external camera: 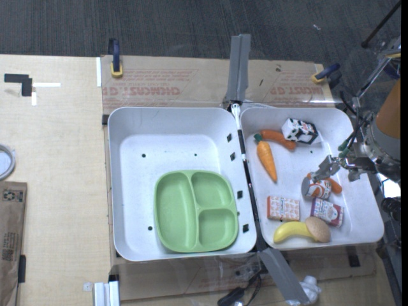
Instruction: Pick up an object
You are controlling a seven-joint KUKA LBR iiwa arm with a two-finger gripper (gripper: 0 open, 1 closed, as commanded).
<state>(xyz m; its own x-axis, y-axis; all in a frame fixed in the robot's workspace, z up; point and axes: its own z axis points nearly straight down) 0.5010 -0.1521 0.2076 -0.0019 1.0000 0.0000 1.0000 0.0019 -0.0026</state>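
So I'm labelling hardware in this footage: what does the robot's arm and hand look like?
The arm comes in at the right edge as a bulky rounded body with an orange band and grey beneath. Thin dark cables and rods run alongside it. The hand is a small, pale grey metallic assembly with slim fingers and a touch of green near its base.

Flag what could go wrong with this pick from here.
The gripper hangs low over a crowded patch of the right white bin: a small red-and-white carton and a small orange piece lie almost touching, so it may catch two or neither. It is also near the bin's right wall and could clip it.
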